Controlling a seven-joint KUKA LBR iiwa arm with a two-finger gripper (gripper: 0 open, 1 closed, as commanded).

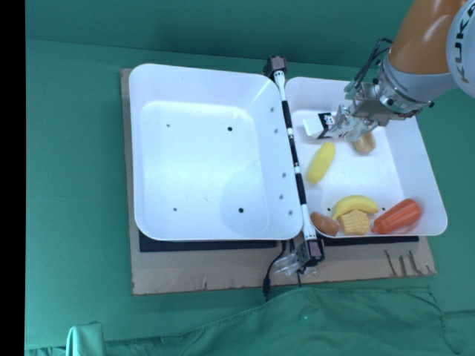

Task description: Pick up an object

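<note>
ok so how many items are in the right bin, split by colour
yellow: 3 (lemon-shaped piece, banana, corn cob)
orange: 2 (carrot, small sausage-shaped piece)
tan: 1 (rounded piece beside the claw)
white: 1 (small box)
total: 7

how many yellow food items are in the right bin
3: a lemon-like piece mid-bin, a banana near the front wall, a corn cob just below it. The claw may hide others.
</note>
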